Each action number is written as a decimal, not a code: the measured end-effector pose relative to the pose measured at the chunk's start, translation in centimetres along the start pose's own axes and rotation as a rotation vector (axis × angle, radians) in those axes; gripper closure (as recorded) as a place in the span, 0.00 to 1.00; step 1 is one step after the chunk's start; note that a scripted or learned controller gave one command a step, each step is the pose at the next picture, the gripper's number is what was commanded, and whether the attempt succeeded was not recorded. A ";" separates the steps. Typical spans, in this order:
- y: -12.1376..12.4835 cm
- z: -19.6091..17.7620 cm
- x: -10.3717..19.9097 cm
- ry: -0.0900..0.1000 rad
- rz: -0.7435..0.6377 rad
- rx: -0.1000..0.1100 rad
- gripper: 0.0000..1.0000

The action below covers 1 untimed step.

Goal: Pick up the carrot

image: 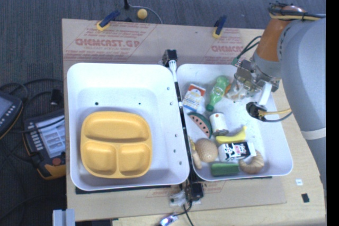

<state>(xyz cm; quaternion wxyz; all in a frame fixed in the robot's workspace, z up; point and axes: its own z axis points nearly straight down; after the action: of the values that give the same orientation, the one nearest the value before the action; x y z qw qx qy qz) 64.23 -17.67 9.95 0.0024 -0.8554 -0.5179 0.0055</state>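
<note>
In the far right part of the right bin (280, 164), a small orange-tan piece that looks like the carrot (231, 91) lies just right of a green bottle (217, 90). My gripper (242, 83) hangs low right over that piece, partly covering it. The grey arm with its orange band (273, 39) reaches in from the right. I cannot tell whether the carrot is touched or gripped.
The right bin also holds a small carton (193, 97), a watermelon slice (200, 123), a white can (218, 123), a banana (234, 135), a black-and-white carton (233, 151), a potato (206, 150) and a green cucumber (225, 168). A yellow divided tray (115, 143) lies in the left bin (106, 79).
</note>
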 end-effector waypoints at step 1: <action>-6.1 0.9 1.7 0.008 0.038 -0.022 1.00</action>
<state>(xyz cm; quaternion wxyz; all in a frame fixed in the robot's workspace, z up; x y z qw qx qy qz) 59.63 -13.36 9.08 -0.0054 -0.8652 -0.5015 -0.0035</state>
